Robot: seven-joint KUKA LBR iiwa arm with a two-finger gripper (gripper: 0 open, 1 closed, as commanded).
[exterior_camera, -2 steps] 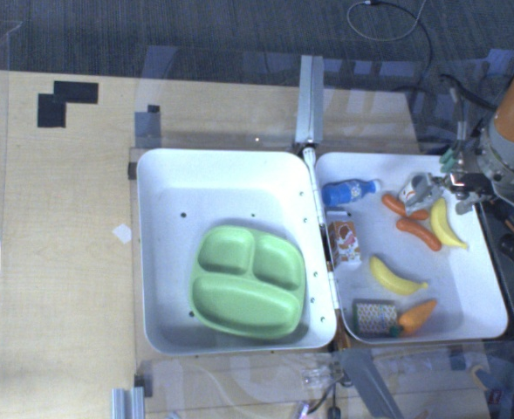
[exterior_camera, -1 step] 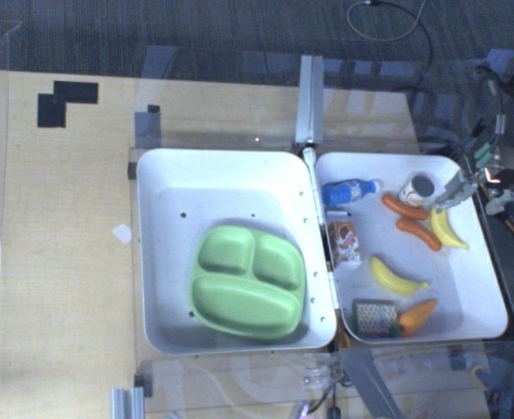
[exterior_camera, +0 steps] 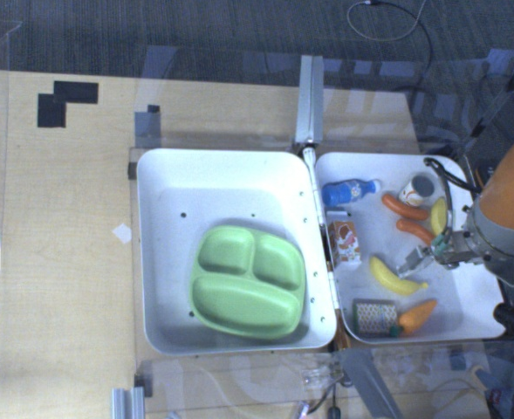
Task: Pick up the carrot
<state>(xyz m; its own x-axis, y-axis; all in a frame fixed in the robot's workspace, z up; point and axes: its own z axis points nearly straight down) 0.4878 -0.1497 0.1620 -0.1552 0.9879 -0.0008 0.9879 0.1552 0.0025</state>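
Hovering over the right bin (exterior_camera: 466, 321), our hand (exterior_camera: 421, 258) is sitting just beside the banana (exterior_camera: 394, 277); we cannot tell its state. We are seeing the carrot (exterior_camera: 416, 315) lying near the bin's front wall, touching a grey sponge (exterior_camera: 374, 316). We are judging it light, stiff and smooth, best taken across its thick middle. The wooden surface (exterior_camera: 56, 260) is carrying both bins above dark carpet (exterior_camera: 195, 16).

No legible text or labels.
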